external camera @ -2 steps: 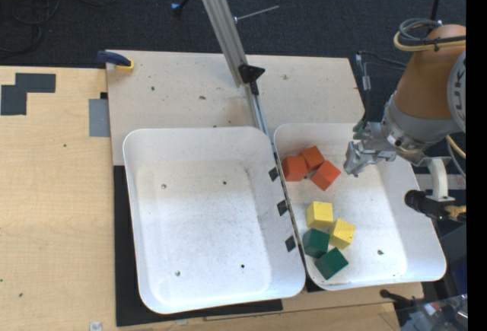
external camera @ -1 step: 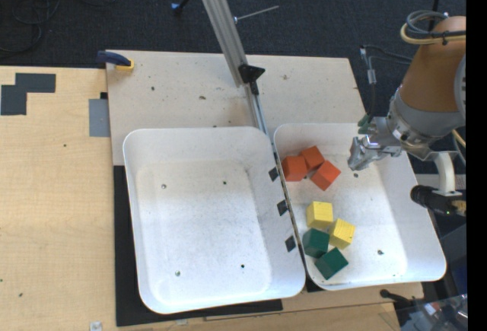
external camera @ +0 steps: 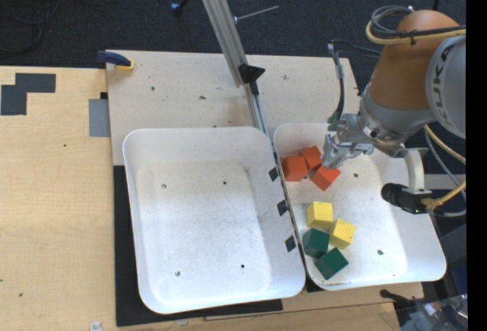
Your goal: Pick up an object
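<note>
Red cube [external camera: 325, 177], the likeliest target, is seen tilted in the right bin [external camera: 396, 246] beside two orange cubes [external camera: 302, 163], directly under the end effector [external camera: 335, 158]. Whether it is gripped or merely touched cannot be told, nor can the end effector's state. No lift is evident, so the pick is judged unfinished.

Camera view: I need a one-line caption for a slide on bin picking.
KUKA arm's gripper descends on orange blocks in the right bin, beside yellow and green blocks.
</note>
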Controlling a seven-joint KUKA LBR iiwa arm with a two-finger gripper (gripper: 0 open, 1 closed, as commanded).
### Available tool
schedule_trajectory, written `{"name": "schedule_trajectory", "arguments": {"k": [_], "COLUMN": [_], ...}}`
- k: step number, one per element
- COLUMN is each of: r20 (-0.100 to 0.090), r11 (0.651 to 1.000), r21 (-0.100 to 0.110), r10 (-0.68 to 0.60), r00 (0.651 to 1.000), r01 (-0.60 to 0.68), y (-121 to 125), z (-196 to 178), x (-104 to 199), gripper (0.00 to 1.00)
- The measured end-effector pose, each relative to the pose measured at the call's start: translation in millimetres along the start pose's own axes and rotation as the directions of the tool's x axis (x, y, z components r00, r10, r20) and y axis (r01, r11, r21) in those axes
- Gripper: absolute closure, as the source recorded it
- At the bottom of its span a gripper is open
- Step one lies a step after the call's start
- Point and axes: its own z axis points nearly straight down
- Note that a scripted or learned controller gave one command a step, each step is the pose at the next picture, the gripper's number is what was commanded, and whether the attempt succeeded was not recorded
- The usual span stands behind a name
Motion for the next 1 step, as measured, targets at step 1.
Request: {"name": "schedule_trajectory", "arguments": {"k": [1], "r20": [0.001], "r11": [1.0], "r21": [0.0], "r10": [0.001], "r00": [1.0], "r01": [-0.001], "y": [6.0], "z": [-5.8], "x": [45.9], "gripper": [1.0]}}
